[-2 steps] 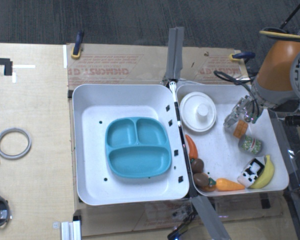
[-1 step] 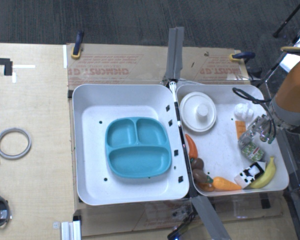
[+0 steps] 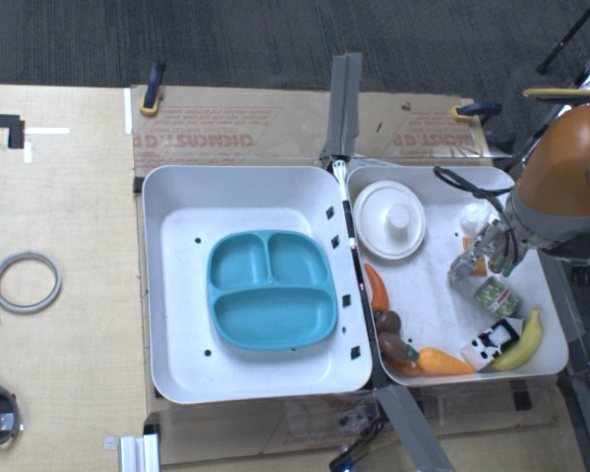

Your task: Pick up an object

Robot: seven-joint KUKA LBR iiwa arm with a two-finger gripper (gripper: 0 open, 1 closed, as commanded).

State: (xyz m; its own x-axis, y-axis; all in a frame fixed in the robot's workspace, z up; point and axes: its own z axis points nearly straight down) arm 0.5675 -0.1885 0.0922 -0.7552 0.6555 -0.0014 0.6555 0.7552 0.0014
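Observation:
My gripper point(image 3: 475, 257) hangs low over the right side of the right bin point(image 3: 428, 303), below the orange-banded wrist point(image 3: 562, 170). A small orange bit shows right at its tip; whether it is held is unclear. A green packet point(image 3: 495, 294) lies just below the gripper. A small white object point(image 3: 472, 220) sits just above it. Further down are a yellow banana point(image 3: 528, 340) and a black-and-white toy point(image 3: 496, 339). An orange carrot point(image 3: 442, 362) lies along the bin's front edge.
A round white lidded dish point(image 3: 391, 219) fills the right bin's upper left. A red-orange pepper point(image 3: 376, 286) and brown items point(image 3: 386, 324) lie along its left wall. The left bin point(image 3: 177, 293) holds a blue divided plate point(image 3: 272, 289). A grey tape ring point(image 3: 24, 280) rests on the bench.

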